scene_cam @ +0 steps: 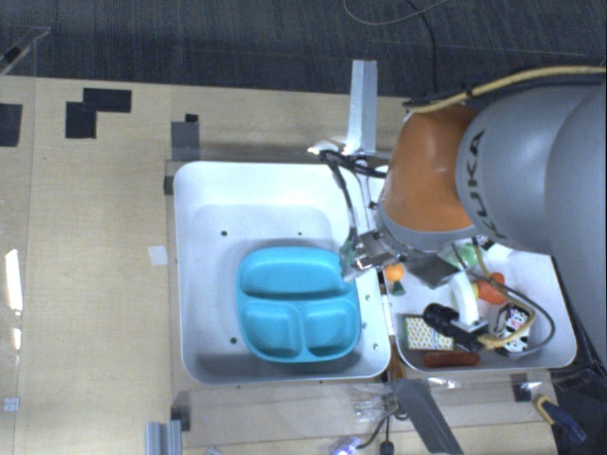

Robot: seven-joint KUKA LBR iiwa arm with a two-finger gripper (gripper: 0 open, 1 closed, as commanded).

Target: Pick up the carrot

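The carrot (pixel 490 289), an orange-red piece with a bit of green beside it, lies in the right bin (pixel 565 341) towards its back. The arm's big grey and orange wrist hangs over that bin's back left part and hides much of it. The gripper (pixel 432 271) pokes out from under the wrist as a dark grey shape, just left of the carrot. I cannot make out anything held in it.
A blue three-part tray (pixel 296 301) lies in the left bin (pixel 204 254). In the right bin sit a small orange bit (pixel 394 274), a speckled pad (pixel 417 331), a dark red stick (pixel 451 357) and a small white patterned thing (pixel 513 324).
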